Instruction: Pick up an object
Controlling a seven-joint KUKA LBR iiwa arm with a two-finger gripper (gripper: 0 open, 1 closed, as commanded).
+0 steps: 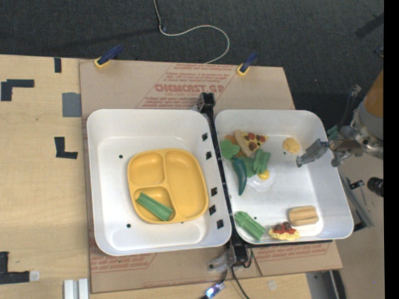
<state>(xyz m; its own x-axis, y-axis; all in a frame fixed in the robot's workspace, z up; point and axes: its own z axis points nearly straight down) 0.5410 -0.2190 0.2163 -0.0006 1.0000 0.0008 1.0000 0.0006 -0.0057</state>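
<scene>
Two shallow white bins sit side by side on a cardboard sheet on the bench. The left bin (106,136) holds a yellow divided plate (168,184) near its middle, with a green bean-like piece (154,206) lying in the plate's lower-left compartment. Bare white floor rings the plate on all sides.

The right bin (324,185) holds the loose toy foods. A cluster crowds its left side, near the wall it shares with the other bin: a pizza slice (249,141) at the top, green leafy and pepper-like pieces (244,164) touching one another below it, and what may be a fried egg (263,177) at the cluster's lower edge, though it is too small to be sure. A small yellow piece (291,145) lies apart, toward the upper right. Along the near edge sit a green vegetable (249,225) in the lower-left corner, a red and yellow item (284,231), and a tan bread roll (303,215) just above it. The bin's centre and right half are open floor.

The arm reaches in from the right over the bin's right rim. Its claw (318,153) hangs just right of the yellow piece, fingers spread apart with nothing between them.

A thin white cable (199,33) loops on the dark floor behind the bench.
</scene>
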